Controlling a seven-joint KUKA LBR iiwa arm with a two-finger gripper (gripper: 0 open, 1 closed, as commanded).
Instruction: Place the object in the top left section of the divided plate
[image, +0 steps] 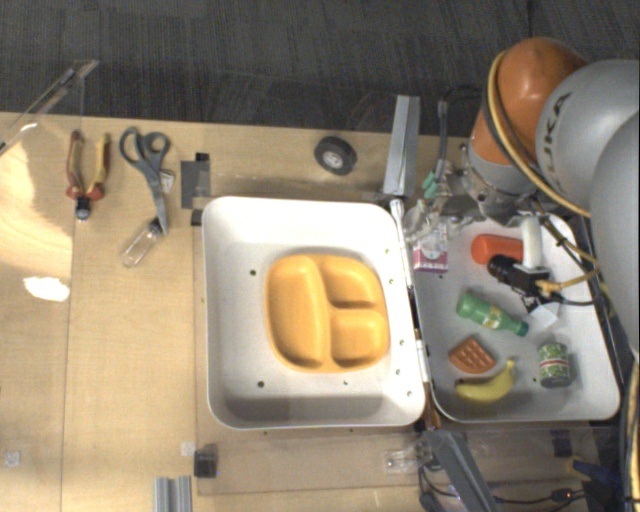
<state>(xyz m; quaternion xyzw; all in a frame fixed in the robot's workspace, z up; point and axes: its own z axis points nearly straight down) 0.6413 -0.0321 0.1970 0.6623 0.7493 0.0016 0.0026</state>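
We are judging this the picking step: the gripper is hovering over the right bin's top-left corner, and we cannot tell its state. The objects are lying in that bin, the plate in the left one; next we are needing a firm grasp.

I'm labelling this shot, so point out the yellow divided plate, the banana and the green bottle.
yellow divided plate (298, 312): camera view, on its long left section.
banana (487, 385): camera view, middle of its curve.
green bottle (488, 312): camera view, middle of its body.
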